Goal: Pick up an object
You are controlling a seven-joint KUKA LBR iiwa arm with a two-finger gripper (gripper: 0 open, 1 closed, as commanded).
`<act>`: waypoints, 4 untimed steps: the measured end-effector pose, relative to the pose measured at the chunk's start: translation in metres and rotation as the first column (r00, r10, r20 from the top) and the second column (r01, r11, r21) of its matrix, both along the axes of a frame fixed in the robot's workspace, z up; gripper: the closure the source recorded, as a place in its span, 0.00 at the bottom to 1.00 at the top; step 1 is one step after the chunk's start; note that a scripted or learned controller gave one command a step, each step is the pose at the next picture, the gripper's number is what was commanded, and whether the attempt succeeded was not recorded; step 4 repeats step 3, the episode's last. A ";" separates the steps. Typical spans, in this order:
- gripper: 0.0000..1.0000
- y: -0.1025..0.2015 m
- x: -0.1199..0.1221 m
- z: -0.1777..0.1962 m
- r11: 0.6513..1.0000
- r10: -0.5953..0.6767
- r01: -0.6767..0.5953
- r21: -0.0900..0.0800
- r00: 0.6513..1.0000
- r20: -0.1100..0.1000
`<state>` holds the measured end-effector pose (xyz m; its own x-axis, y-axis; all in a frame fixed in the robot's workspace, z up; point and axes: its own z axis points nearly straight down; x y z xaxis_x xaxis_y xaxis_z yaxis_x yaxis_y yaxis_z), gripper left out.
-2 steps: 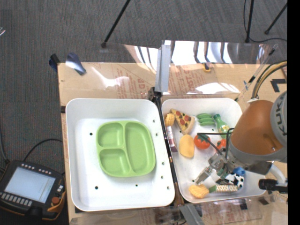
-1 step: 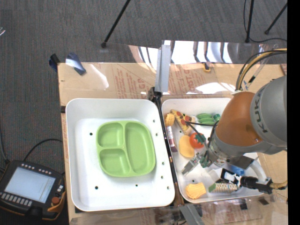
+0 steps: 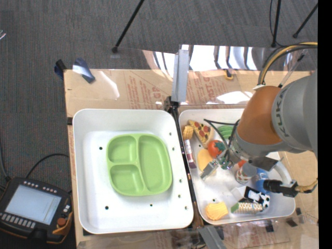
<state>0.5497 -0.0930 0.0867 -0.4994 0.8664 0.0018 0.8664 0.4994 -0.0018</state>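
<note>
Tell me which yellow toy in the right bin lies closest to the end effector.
The yellow wedge, just left of the end effector. The corn piece sits farther up, and the ridged yellow piece lies near the bin's front edge.

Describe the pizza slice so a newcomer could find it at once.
Start at the right-hand white bin, the one crowded with toys. Look to its far left corner, beside the divider. The pizza slice lies there: a flat yellow wedge with red and dark toppings, unlike the rounded red tomato nearby.

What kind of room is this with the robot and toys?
Probably a robot lab: a grey-and-orange arm over two white bins, a control tablet on grey carpet, and stand legs behind.
</note>
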 end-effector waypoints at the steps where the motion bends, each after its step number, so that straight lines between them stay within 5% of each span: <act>1: 0.00 -0.011 0.073 0.001 0.987 -0.162 0.162 -0.001 0.987 0.002; 2: 0.00 0.002 0.068 0.000 0.968 -0.251 0.251 -0.001 0.968 -0.003; 3: 1.00 0.004 0.068 0.009 0.970 -0.244 0.244 -0.002 0.970 -0.005; 4: 1.00 0.004 0.068 0.009 0.970 -0.244 0.244 -0.002 0.970 -0.005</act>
